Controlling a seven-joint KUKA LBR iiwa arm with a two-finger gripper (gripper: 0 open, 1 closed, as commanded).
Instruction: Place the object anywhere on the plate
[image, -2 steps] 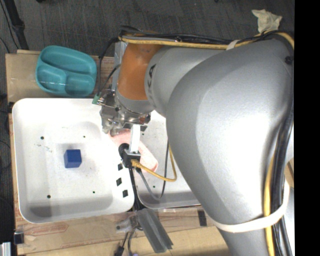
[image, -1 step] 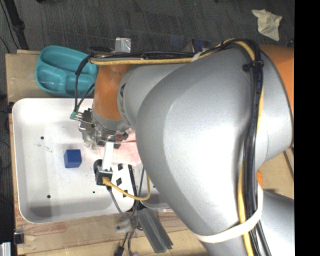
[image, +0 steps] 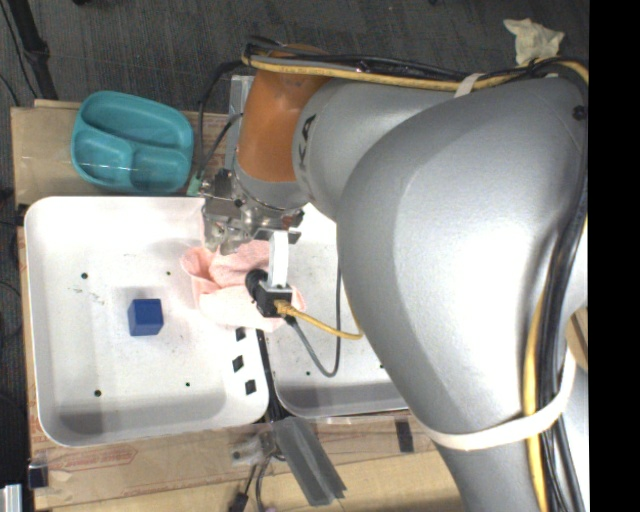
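The grey arm with its orange band (image: 275, 120) reaches in from the right, and its hand (image: 232, 228) sits low at the right edge of the left white bin (image: 60, 300), right on top of a crumpled pale pink cloth (image: 222, 285) lying against that same edge. Whether the hand is clamped or spread, I cannot tell. A small blue cube (image: 146, 316) rests on the left bin's floor, well apart from the cloth. A teal divided plastic plate (image: 130, 140) sits at the worktop's far left corner, beyond the bin.
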